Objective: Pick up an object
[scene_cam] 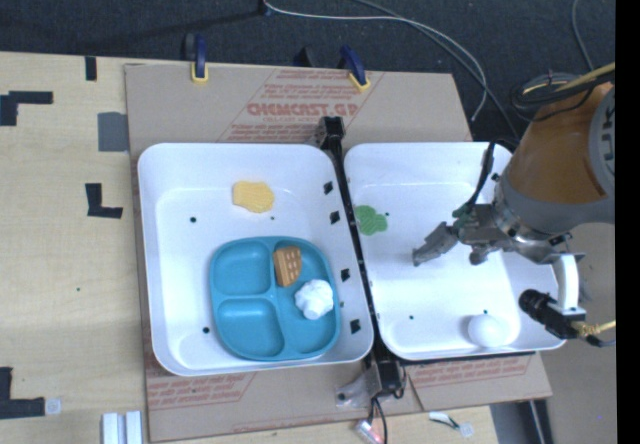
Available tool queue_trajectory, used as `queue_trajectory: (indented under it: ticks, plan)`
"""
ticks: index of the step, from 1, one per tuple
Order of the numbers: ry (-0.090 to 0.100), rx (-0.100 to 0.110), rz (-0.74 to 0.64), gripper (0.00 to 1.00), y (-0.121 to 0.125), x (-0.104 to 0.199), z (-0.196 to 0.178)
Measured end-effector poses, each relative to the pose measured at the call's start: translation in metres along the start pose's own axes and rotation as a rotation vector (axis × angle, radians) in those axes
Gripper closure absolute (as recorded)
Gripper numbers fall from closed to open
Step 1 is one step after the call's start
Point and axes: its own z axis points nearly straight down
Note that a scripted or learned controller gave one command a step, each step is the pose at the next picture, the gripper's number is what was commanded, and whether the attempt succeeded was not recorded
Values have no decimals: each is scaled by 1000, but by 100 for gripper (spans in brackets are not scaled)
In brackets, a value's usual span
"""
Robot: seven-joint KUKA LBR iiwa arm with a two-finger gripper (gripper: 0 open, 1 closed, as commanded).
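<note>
Overhead, worktop [60, 232] bearing two white bins. Left bin [165, 232] holding blue divided tray [240, 317] — waffle piece [288, 265] and white lump [314, 299] lying in it, yellow piece [253, 196] sitting beyond. Right bin [420, 332] holding green object [371, 221], white ball [490, 330]. Gripper [428, 252] hovering between them — finger state: cannot tell.

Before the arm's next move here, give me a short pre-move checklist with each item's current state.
1. Gripper inside the right bin: ok.
2. Nothing between the fingers: ok.
3. Target chosen: cannot tell; green piece lies nearest, white ball nearer the front rim.
4. Green piece clear of divider wall: not ok, it sits close against it.
5. Finger opening: cannot tell.
6. Blue tray and its contents out of the path: ok.
</note>
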Motion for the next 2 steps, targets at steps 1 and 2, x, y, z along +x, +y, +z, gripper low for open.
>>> queue_trajectory:
  ticks: [1,2]
  plan:
    - [0,-8,-3,0,35,28,-99]
    - [2,5,-79,0,-12,110,-47]
